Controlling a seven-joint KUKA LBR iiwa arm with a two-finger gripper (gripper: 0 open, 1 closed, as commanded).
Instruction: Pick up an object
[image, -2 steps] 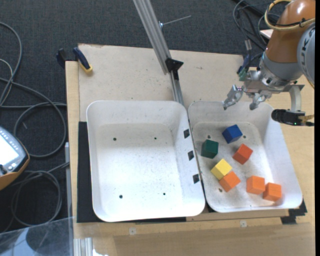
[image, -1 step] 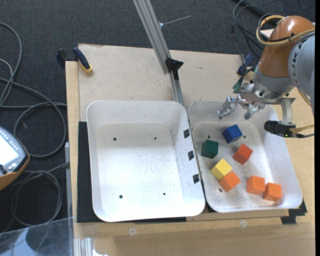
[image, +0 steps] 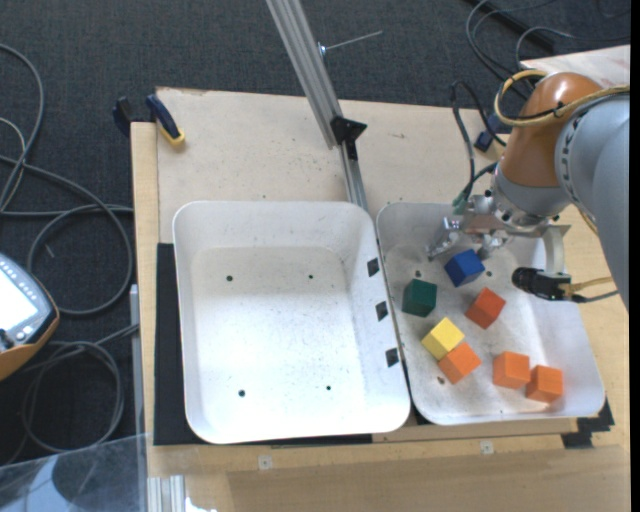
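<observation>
The blue block (image: 464, 268) lies tilted in the upper part of the right bin (image: 575, 345), directly under the gripper (image: 468, 238), whose metal parts sit at the block's upper edge. Whether the fingers are apart, together or clamped on the block cannot be told from this view; the block is not plainly seen between them. A green block (image: 420, 297) rests just down-left of the blue one, near the bin's left wall. A red-orange block (image: 485, 307) lies just down-right of the blue one. Lower in the same bin, a yellow block (image: 442, 338) touches an orange block (image: 459, 362) at its lower right. Two further orange blocks (image: 512, 370) (image: 545, 383) sit side by side near the bin's lower right corner. The arm (image: 560, 130) enters from the right, its orange band above the wrist. The left bin (image: 200, 240) sits beside the right bin, their edges overlapping. Both bins rest on the worktop (image: 250, 140), where a blue and yellow clamp (image: 165, 118) lies at the upper left corner. A metal rail (image: 315, 80) runs diagonally down to the gap between the bins.
</observation>
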